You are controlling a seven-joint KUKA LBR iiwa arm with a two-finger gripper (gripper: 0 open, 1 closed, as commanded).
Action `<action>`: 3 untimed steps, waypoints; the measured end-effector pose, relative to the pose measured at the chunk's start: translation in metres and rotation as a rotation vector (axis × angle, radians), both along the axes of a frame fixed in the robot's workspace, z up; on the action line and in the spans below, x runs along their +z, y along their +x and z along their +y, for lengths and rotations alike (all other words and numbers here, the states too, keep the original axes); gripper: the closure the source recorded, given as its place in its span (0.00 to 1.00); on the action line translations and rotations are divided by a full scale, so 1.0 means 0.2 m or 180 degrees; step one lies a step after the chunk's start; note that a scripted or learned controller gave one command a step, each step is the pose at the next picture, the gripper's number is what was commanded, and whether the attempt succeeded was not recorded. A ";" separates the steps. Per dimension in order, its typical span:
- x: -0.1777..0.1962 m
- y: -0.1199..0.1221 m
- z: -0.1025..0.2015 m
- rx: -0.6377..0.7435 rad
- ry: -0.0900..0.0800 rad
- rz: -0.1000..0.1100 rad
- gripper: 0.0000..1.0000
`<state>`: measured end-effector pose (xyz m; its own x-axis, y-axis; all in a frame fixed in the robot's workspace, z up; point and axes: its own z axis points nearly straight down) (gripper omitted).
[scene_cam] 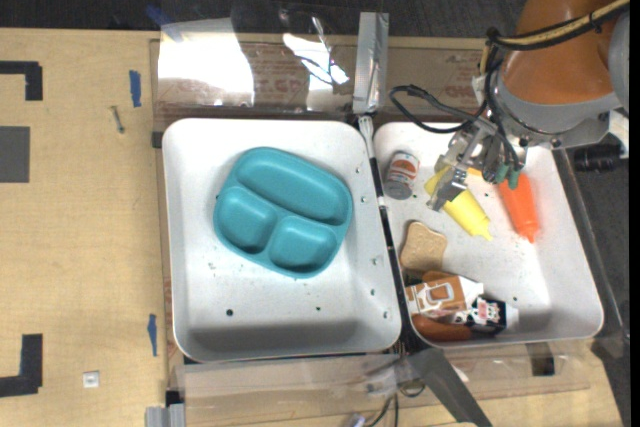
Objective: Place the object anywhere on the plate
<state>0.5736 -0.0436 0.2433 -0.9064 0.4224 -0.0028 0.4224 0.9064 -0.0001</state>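
Two shallow white bins are sitting side by side on the worktop (80, 215), and the job is splitting between them: the left bin (190, 295) is carrying the teal plate (283, 210), which is lying flat with its three compartments bare and facing up, ready to receive something, while the right bin (570, 300) is holding the loose things to choose from. The arm (565, 35) is reaching in from the right and hanging its pincer (462, 165) low over the upper middle of the right bin, just above the near end of a yellow bottle (468, 212) that is lying on its side. An orange carrot (521, 205) is lying just beside the bottle, a small can (401, 173) is standing near the bin's left wall, and a slice of bread (424, 245) and a brown printed packet (452, 305) are resting lower down. Whether the pincer is released or clenched I cannot tell, since cables and its own body are crowding it. Judging by where it is hovering, the yellow bottle is probably the target, and it is lying in the right bin, well apart from the plate.
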 end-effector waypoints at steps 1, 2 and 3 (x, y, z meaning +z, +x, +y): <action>-0.16 0.18 0.29 0.0961 0.0005 -0.0012 1.00; -0.13 -0.09 0.56 0.1539 0.0006 -0.0003 1.00; -0.13 -0.09 0.56 0.1537 0.0005 -0.0002 0.00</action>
<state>0.5556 0.0683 0.2174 -0.9989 -0.0468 -0.0031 -0.0468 0.9989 0.0016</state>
